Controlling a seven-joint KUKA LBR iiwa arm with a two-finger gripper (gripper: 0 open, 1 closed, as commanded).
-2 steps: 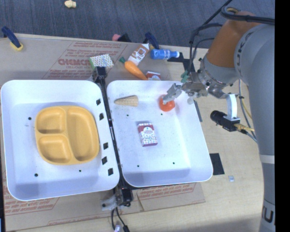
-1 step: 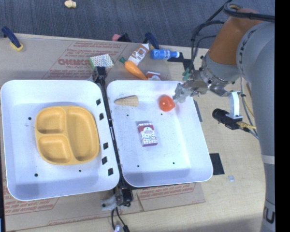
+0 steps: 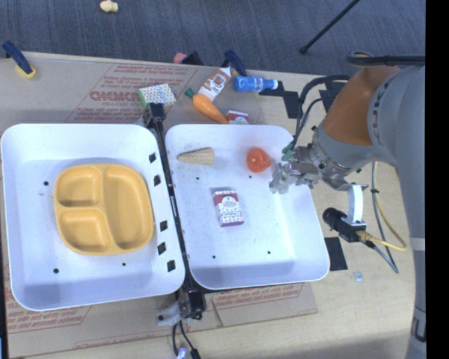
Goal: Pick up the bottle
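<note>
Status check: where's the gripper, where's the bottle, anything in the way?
Gripper low over right bin's right side, nothing between fingers. Bottle outside on bench, behind right bin. Orange ball beside gripper; bin's rear wall between gripper and bottle.

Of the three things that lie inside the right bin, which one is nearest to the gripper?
The round red-orange item is nearest, just left of the gripper. The red and white packet lies farther, toward the bin's middle, and the tan cone is farthest left.

The grey, rounded metal robot arm [image 3: 400,118] wears a broad orange band above its wrist. Black cables loop around the wrist, and a yellow cable trails below. Its small silvery metal end effector [image 3: 278,179] has a white bracket and a black cylindrical part beside it.
</note>
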